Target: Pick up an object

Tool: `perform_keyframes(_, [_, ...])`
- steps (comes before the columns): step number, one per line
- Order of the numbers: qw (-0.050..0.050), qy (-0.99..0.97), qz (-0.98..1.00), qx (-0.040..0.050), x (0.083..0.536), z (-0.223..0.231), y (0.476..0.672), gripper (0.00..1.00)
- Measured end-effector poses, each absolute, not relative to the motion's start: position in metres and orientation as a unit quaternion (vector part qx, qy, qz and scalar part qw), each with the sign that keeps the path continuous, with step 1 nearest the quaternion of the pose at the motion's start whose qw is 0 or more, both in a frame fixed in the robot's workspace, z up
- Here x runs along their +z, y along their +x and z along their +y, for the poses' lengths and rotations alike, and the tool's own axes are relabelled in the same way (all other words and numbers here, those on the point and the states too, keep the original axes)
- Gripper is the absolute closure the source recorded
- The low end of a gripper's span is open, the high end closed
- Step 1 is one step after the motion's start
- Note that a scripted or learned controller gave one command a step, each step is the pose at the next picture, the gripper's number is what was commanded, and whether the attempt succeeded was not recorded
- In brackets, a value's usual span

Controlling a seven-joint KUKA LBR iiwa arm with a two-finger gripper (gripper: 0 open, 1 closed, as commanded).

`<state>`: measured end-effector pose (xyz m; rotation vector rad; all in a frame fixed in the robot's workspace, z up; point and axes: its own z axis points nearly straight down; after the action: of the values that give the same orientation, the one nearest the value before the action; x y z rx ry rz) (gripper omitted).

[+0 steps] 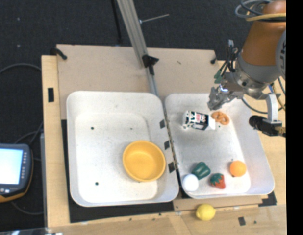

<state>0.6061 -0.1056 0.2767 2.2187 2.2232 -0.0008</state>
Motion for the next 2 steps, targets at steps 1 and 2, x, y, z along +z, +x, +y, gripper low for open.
perform_keyframes(1, [0.001, 0.705, 0.709, 0.0007, 0.280, -0.055, 0.623, 1.00])
perform_keyframes(2, [0.000, 0.707, 0.708, -0.0005, 0.271, -0.011, 0.623, 1.00])
